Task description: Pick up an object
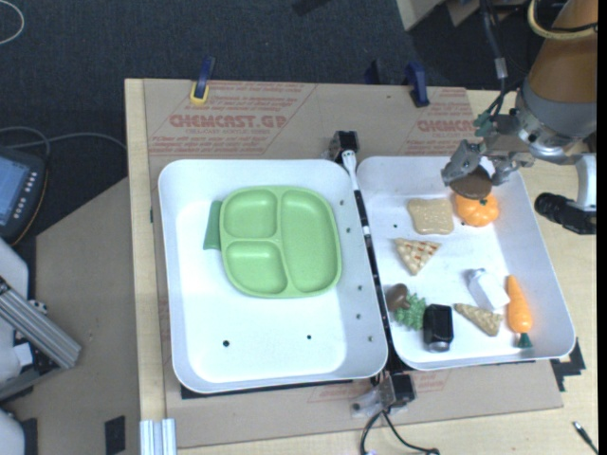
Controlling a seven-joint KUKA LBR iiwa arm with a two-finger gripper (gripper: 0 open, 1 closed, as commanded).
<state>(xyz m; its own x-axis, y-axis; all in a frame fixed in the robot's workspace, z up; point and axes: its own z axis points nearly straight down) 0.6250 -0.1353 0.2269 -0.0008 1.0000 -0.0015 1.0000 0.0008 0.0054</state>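
My gripper hangs over the far part of the right bin, its two fingers spread apart and open. Just below and in front of it lies an orange fruit with a brown top; the fingertips stand close above that top, and I cannot make out contact. A tan cracker lies to the fruit's left. Nothing is lifted off the bin floor.
The right bin also holds a triangular waffle piece, a brown mushroom, a green sprig, a black block, a grey-white piece, a bread wedge and a carrot. A green divided plate lies in the left bin.
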